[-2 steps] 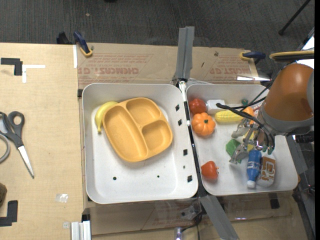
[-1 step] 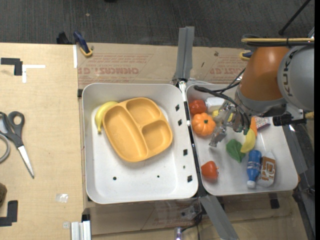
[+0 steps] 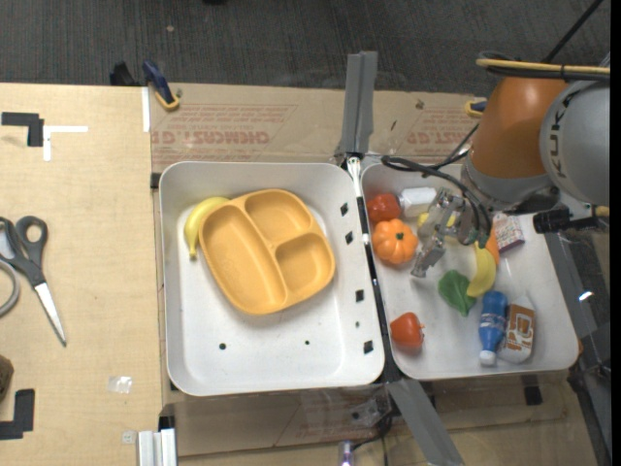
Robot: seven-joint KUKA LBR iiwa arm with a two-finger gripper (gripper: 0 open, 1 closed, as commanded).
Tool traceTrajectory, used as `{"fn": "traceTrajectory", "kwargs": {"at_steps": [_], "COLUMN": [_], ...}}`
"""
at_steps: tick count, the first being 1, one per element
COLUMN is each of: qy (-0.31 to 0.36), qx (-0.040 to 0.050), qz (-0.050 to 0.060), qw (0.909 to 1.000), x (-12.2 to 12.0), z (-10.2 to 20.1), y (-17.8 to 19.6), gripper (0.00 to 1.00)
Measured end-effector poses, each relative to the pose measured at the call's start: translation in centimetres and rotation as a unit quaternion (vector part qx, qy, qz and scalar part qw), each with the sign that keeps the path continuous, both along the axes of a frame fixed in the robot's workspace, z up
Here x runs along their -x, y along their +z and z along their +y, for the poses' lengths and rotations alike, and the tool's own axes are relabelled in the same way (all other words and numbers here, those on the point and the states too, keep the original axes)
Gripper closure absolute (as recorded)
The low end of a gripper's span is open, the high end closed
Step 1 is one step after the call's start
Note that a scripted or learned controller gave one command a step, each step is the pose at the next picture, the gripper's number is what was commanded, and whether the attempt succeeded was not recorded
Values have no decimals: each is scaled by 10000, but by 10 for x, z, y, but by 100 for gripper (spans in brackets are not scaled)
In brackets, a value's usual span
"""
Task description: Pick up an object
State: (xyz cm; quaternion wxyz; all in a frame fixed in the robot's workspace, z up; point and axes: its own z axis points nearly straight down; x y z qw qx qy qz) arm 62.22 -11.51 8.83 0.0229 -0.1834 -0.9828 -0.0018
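The two-finger metal gripper [image 3: 429,252] hangs low over the right white plastic bin [image 3: 543,352], its grey fingers slanting down toward the bin floor. They stand a little apart with nothing clamped between them. Just to the gripper's left, almost touching the fingertips, sits a small round orange pumpkin [image 3: 395,242], and behind that, up toward the bin's far corner, a red tomato-like ball [image 3: 384,207]. Beyond the gripper, near the far wall, lies a small white block [image 3: 418,199]. Just right of the fingers and a little nearer the camera lies a green leafy plastic piece [image 3: 455,291], with a yellow banana [image 3: 482,272] leaning beside it. Further to the near right stand a blue and white bottle [image 3: 492,326] and a brown and white packet [image 3: 519,332], side by side. Well below the gripper, near the bin's left wall, rests a second red round fruit [image 3: 408,330].

Far to the gripper's left, in the left white bin [image 3: 262,362], a yellow-orange divided plastic plate [image 3: 267,250] lies with another yellow banana [image 3: 198,223] tucked against its far left rim. Grey-handled scissors [image 3: 37,270] lie on the wooden bench [image 3: 78,357], well apart from everything else
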Motion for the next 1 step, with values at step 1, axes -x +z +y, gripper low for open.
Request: {"fn": "traceTrajectory", "kwargs": {"at_steps": [1], "qy": [98], "qx": [58], "qz": [-226], "qw": [9997], "x": [88], "z": [-27], "y": [4], "gripper": [0]}}
